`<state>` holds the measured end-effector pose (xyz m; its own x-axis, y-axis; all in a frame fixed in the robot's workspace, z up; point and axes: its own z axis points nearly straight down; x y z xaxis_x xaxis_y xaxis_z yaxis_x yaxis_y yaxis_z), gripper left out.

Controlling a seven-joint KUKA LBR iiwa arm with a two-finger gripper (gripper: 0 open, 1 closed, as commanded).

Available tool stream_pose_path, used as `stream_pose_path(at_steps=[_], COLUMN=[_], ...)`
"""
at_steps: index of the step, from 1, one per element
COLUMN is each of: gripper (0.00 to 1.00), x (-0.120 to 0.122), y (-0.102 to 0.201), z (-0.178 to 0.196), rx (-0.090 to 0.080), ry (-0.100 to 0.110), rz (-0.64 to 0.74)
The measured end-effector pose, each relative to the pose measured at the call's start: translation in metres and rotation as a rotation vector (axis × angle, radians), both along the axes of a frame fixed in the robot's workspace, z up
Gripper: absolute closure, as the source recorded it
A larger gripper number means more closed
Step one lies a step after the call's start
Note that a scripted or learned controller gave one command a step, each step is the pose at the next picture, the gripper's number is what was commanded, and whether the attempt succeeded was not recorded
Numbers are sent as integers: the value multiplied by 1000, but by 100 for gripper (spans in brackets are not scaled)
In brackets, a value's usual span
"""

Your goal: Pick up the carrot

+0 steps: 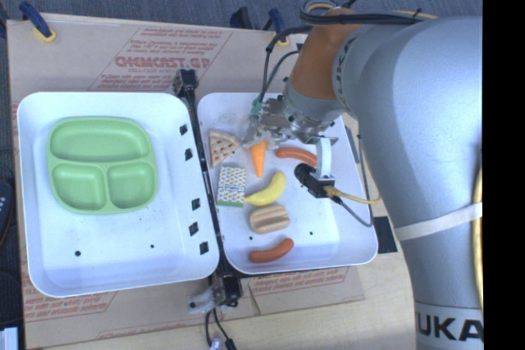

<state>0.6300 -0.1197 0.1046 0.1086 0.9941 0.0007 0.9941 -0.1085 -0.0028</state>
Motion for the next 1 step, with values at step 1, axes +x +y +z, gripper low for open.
stream_pose_path(at_steps=[1], gripper=[100], x=[21], y=[26], z=[46], rx=[-1], ry=[0], rz=[143])
